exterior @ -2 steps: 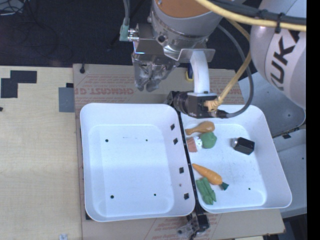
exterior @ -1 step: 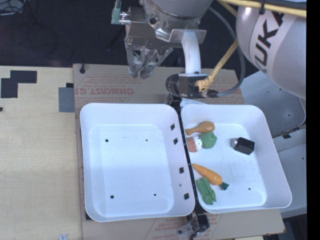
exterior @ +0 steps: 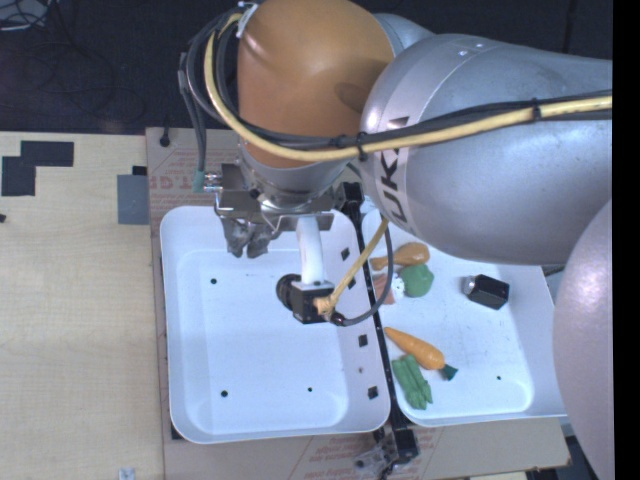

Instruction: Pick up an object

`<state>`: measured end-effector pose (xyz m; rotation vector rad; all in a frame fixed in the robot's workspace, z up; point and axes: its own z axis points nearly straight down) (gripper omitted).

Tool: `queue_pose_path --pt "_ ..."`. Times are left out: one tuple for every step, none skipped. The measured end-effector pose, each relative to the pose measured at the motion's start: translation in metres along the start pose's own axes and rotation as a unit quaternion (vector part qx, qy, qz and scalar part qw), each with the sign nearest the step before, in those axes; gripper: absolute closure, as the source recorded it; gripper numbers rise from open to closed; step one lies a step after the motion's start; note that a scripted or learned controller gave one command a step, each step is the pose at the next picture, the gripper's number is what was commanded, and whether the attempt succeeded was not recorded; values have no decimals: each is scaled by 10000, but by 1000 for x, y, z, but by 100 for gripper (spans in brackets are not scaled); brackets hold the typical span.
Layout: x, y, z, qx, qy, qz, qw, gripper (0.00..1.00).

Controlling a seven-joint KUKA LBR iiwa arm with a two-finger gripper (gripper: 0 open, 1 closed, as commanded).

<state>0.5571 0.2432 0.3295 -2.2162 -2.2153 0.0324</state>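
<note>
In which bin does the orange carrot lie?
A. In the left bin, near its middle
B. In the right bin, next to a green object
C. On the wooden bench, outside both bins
B: the carrot lies on the floor of the right bin, just above a green object near the bin's left edge.

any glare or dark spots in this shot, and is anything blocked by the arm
Camera view: soft glare on the orange band and the grey arm; the background above the bench is nearly black; the left bin is evenly lit with faint shadow under the gripper; the arm blocks the top of the right bin; the carrot reads sharp.
</note>
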Motion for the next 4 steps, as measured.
queue_pose_path --pt "0 28 -98 -132 54 5 9999 100" --pt "-2 70 -172 -127 49 8 9999 100" --pt "-8 -64 -212 -98 62 -39 9999 100" --pt "0 -49 -6 -6 -2 -2 10000 100"
